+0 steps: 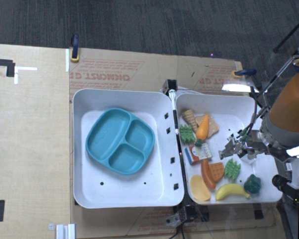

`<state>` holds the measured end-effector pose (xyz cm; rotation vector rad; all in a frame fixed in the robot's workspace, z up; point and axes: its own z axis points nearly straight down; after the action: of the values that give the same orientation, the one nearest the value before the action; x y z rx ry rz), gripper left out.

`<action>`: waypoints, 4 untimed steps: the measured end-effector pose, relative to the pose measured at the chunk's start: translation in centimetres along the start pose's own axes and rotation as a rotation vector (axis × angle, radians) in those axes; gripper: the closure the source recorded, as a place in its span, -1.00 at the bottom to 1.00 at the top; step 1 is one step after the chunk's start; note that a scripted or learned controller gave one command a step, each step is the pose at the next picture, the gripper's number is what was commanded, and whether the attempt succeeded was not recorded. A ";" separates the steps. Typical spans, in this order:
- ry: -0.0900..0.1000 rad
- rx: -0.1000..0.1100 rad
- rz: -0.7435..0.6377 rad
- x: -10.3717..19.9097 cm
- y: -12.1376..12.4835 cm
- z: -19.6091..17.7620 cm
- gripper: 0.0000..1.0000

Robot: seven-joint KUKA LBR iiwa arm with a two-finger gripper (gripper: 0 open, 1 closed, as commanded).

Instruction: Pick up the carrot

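The bench [29,151] is pale wood on the left, with brown cardboard [122,73] under 2 white bins. A blue-and-yellow clamp [74,47] grips the cardboard's far left corner, and another clamp [242,73] sits at its far right.

The left bin [82,188] holds 1 thing: a teal plate [120,140] with 3 compartments, lying flat near the bin's middle.

The right bin [239,108] holds a crowd of toy food. Along its left wall lie a tan ridged piece [188,116], a green leafy piece [187,134] just below it, and a small printed box [197,153]. The carrot [203,127] is in the far left part of this bin, orange, lying at a slant across a tan slice [212,126], its lower end close to the green leafy piece. Nearer the front are a yellow-orange round piece [200,188], a red sausage [207,172], an orange waffle [216,170] touching it, a banana [231,191], a light green piece [232,168] and a dark green broccoli [252,184] at the right front corner.

The gripper [229,149] hangs over the bin's middle right, well apart from the carrot, with nothing between its fingers; whether they are spread or closed cannot be told. The arm [288,105] reaches in from the right, its orange band above the wrist.
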<state>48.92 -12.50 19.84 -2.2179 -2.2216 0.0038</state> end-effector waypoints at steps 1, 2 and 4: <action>-0.001 0.000 0.094 1.6 7.5 6.0 -1.00; 0.000 0.000 0.385 0.8 9.6 10.7 -1.00; -0.006 0.015 0.696 2.2 14.2 9.8 1.00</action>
<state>63.09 -10.26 10.03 -2.8372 -1.3304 0.0282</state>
